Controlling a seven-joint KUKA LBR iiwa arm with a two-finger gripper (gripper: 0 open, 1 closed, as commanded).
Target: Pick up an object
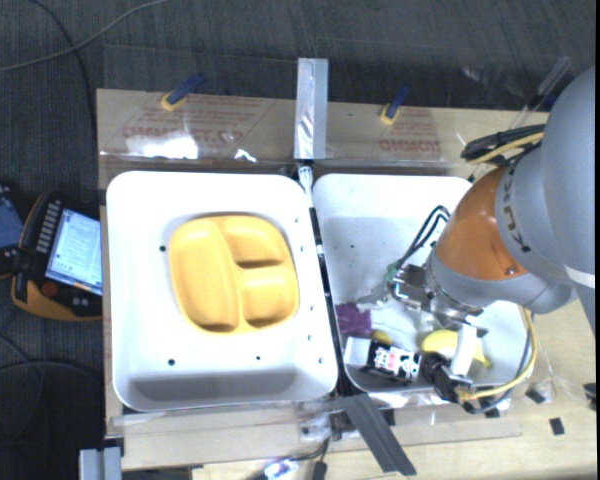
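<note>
Wooden tabletop (120,128), pale and taped with clear sheeting along its far edge, carries two shallow white bins side by side. Largest on it is the left bin (140,368), whose floor holds a yellow divided tray (235,271) lying flat near the centre, with one long compartment on its left side and two smaller ones on its right. Right bin (380,208) adjoins it, the two rims touching along a shared seam. Grey arm (570,178) enters from the right edge and bends down over the right bin; its orange band (475,238) sits just above the wrist, with black cables looping beside it. Gripper (458,353) is lowered into the near right corner of that bin, in among the clutter; whether the jaws stand apart or together cannot be told, since the wrist housing covers them. Yellow object (438,341) lies directly beneath the wrist, partly hidden, touching or just beside the gripper body. Black-and-white box (385,358) rests against the bin's near wall, left of the yellow object. Purple object (352,318) lies just beyond the box, near the seam. Handheld control pendant (65,258), with a lit screen, lies on the dark floor (40,68) to the left of the tabletop.
</note>
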